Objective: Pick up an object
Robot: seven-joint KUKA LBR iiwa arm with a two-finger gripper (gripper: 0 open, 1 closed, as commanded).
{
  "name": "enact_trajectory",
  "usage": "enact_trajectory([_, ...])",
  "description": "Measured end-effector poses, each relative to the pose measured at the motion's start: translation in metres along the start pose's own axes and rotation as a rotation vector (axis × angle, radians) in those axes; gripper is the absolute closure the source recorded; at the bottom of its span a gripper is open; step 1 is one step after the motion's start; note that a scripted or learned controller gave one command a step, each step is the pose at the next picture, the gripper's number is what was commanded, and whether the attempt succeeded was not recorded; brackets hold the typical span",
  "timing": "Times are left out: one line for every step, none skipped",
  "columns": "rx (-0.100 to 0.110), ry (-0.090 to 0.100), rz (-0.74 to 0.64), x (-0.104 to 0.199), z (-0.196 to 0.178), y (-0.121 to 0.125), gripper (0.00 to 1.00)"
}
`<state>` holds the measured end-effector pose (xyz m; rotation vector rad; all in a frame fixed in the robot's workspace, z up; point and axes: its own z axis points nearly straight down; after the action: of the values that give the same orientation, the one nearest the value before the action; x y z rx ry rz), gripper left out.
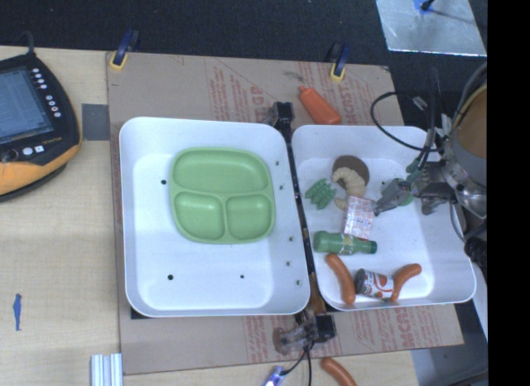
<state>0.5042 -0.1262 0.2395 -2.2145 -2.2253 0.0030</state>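
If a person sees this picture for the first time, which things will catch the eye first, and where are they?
The pale green divided plate stands out most, lying alone in the left bin. Next comes the crowded right bin, with a green bottle, sausages and a small packet. The gripper hangs over that bin's right part, and an orange carrot-like toy lies outside, behind the bins.

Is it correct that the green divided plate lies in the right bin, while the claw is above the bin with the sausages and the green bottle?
Not quite. The camera view shows the green divided plate in the left bin, not the right one. The rest holds: the claw is above the right bin with the sausages and the green bottle.
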Motion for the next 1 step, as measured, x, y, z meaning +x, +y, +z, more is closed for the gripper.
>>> enact_trajectory([0.003,-0.001,0.0,-0.0252,0.105,0.056,0.0])
